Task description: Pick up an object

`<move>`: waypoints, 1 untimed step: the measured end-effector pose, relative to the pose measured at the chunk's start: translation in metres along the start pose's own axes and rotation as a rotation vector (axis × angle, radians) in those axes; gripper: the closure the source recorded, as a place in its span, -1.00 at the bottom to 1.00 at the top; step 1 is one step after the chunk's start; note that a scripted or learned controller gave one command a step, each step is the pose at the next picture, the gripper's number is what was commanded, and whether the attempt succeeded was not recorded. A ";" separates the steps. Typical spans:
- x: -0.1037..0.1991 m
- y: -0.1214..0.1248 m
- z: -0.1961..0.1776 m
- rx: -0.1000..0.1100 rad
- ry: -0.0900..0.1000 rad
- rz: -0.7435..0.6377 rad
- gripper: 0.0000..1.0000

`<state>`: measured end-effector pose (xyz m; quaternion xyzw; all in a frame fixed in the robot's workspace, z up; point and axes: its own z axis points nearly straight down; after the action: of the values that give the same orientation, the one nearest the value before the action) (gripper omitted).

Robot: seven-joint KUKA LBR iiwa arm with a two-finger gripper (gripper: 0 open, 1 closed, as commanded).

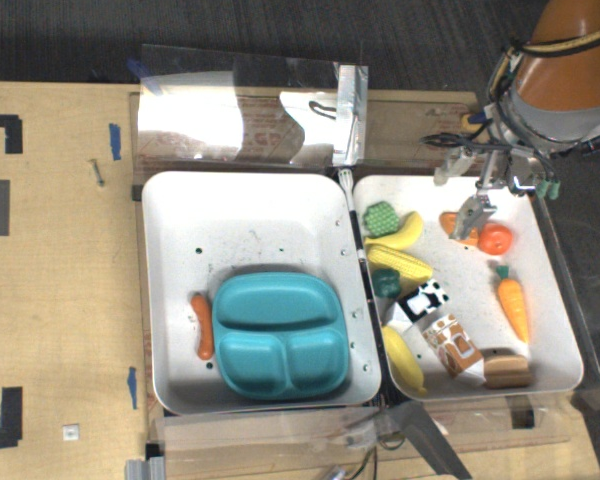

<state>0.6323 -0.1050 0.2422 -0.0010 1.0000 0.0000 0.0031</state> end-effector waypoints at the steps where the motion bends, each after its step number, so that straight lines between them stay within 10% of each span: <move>1: -0.022 -0.018 0.150 0.000 -0.004 0.062 -1.00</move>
<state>0.6552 -0.1231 0.0920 0.0300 0.9995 -0.0002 0.0052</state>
